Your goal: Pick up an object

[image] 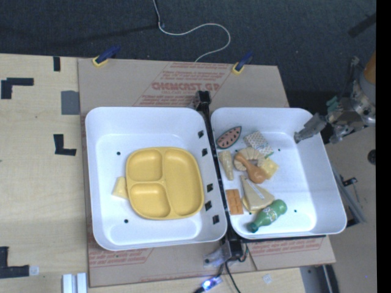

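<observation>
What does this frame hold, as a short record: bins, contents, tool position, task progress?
left bin: yellow divided plate, pale wedge tucked at its left edge
right bin: pile of toy food along its left side, including a green bottle and a brown oval piece
tool: over the right bin's upper right rim, apart from the pile
progress: nothing picked up yet
</observation>
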Robot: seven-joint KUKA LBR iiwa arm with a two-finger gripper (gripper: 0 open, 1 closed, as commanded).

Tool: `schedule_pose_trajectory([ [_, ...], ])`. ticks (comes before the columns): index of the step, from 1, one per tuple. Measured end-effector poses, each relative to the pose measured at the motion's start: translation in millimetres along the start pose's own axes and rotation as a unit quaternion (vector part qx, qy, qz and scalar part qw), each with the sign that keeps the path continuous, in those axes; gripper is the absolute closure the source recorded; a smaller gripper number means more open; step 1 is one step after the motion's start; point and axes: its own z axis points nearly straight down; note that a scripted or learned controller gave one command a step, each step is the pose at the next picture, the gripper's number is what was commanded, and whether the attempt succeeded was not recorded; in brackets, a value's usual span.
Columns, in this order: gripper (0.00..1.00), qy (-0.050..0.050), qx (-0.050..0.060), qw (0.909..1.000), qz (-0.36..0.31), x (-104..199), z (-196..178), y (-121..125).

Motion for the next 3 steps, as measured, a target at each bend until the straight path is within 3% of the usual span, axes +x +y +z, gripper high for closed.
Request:
schedule_pose_trajectory([
  [1, 0.00, -0.001, -0.005, 1.0000, -0.001, 0, -5, 2],
  [3, 0.00, 0.000, -0.001, 1.0000, -0.002, 9, 120, -9],
])
